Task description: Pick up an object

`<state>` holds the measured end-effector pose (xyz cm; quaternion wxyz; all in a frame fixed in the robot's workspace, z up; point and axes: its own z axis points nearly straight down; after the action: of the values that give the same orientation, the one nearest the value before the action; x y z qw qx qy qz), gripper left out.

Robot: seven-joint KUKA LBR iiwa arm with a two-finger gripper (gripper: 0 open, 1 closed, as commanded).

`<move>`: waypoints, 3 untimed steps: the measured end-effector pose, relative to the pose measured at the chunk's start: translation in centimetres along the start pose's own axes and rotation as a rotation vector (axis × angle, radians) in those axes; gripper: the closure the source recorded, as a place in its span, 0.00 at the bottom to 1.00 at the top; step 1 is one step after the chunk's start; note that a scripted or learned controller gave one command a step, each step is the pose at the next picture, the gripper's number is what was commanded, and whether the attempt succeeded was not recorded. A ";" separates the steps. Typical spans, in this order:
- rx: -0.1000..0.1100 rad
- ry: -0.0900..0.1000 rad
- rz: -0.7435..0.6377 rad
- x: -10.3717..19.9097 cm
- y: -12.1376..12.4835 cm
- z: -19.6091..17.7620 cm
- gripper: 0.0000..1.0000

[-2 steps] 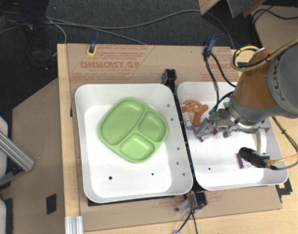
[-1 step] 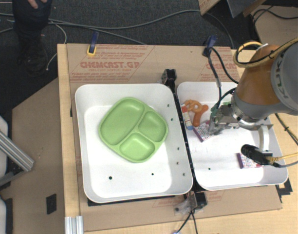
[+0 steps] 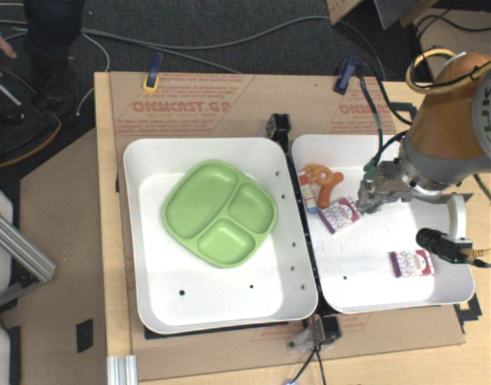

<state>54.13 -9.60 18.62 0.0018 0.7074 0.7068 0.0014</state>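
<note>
Scanning from the left, the left bin [image 3: 141, 239] holds a green divided plate [image 3: 220, 212], and the right bin [image 3: 342, 283] carries the candidates: an orange toy [image 3: 322, 177] near its left wall, a small pink packet [image 3: 339, 214] just below it, and a second packet [image 3: 411, 263] further right. The gripper [image 3: 372, 195] hangs just right of the pink packet, which lies slantwise down and to its left. Whether it is open or closed cannot be told from here. Nothing looks gripped.
</note>
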 end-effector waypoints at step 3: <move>0.008 0.003 -0.006 5.8 -0.2 -8.5 1.00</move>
<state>53.91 -3.84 27.10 -0.0021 0.7053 0.7089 -0.0004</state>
